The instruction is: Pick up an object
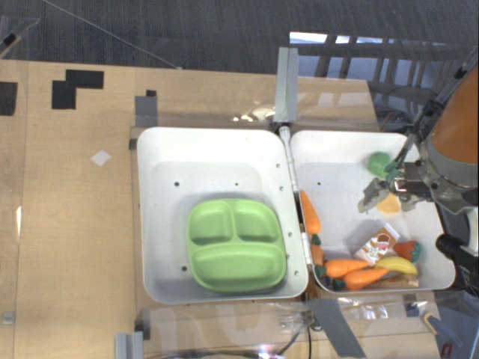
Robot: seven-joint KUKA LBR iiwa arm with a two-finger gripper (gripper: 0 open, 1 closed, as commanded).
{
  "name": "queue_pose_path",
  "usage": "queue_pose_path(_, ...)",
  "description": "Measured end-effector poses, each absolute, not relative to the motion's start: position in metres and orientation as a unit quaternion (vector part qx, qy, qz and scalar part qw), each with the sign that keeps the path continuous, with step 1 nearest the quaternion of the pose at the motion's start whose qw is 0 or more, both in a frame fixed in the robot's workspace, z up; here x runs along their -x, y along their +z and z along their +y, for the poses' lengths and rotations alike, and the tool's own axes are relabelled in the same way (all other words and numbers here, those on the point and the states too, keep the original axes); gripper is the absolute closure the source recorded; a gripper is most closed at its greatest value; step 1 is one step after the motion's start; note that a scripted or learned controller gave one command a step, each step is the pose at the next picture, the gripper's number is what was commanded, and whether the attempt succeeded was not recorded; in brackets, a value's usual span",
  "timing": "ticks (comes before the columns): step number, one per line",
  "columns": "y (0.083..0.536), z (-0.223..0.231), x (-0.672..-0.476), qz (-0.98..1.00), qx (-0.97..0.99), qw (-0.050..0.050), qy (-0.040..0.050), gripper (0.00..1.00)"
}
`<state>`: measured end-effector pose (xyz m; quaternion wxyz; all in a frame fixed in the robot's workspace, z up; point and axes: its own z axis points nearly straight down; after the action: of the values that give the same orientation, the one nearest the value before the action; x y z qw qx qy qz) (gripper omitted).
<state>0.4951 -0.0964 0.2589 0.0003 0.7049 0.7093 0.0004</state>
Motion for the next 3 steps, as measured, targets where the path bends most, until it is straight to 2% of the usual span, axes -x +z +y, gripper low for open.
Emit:
queue_pose_path(1, 0.103, -0.087, -0.569, 0.702, -0.712, 0.000, 0.0002, 0.00)
queue_pose_path(2, 0.137, -0.084, -0.613, 0.778, -0.629, 0.001, 0.0013, 0.00)
queue_pose_path(3, 0.184, -0.026, -0.596, 0.766, -0.643, 0.001, 0.0013, 0.00)
